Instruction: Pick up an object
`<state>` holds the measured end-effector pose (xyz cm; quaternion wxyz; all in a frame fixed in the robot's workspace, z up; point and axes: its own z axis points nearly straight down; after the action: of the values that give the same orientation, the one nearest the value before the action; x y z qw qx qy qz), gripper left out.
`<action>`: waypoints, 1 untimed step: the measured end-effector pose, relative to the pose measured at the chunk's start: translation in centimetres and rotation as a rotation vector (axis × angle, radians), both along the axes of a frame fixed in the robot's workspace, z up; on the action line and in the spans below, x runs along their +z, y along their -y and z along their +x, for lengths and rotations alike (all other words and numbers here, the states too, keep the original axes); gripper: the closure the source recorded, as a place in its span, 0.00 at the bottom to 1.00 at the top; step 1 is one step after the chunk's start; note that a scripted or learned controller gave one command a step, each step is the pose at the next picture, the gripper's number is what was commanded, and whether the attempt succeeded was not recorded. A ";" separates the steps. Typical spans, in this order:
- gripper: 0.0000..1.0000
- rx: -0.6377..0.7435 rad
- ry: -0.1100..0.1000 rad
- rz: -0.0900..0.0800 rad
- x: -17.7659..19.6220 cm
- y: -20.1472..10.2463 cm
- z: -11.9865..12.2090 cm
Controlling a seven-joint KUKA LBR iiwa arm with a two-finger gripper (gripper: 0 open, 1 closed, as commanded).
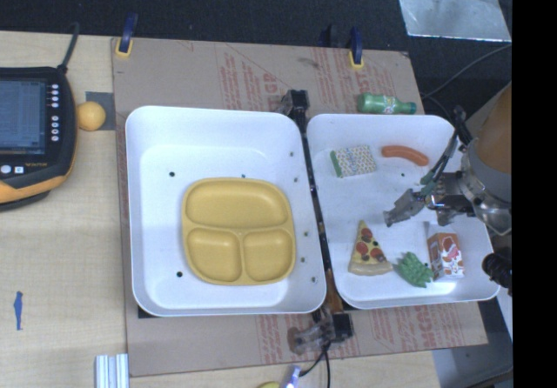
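My end effector (402,210) hovers above the pizza slice (369,250), fingers apart and empty. No object is grasped; I judge descent, closure and lift remain.

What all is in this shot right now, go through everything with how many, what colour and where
Bins: two, white, side by side on the cardboard sheet.
Divided plate: one, yellow, in the left bin.
Pizza slice: one, yellow and red, right bin, lower middle.
Leafy toy: one, green, beside the pizza slice.
Small box: one, red and white, right bin, lower right.
Patterned packet: one, greenish, right bin, upper left.
Sausage: one, orange-red, right bin, top.
Bottle: one, green, lying on the cardboard above the right bin.
Ball: one, yellow-orange, by the pendant.
Control pendant: one, black and orange, far left.
Gripper: one, dark grey, over the right bin, holding nothing.
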<state>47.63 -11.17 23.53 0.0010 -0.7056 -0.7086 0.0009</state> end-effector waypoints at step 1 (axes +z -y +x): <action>0.00 0.001 -0.001 -0.001 -4.4 -2.8 4.3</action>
<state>51.95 -8.36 19.11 0.0012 -0.7052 -0.7090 0.0018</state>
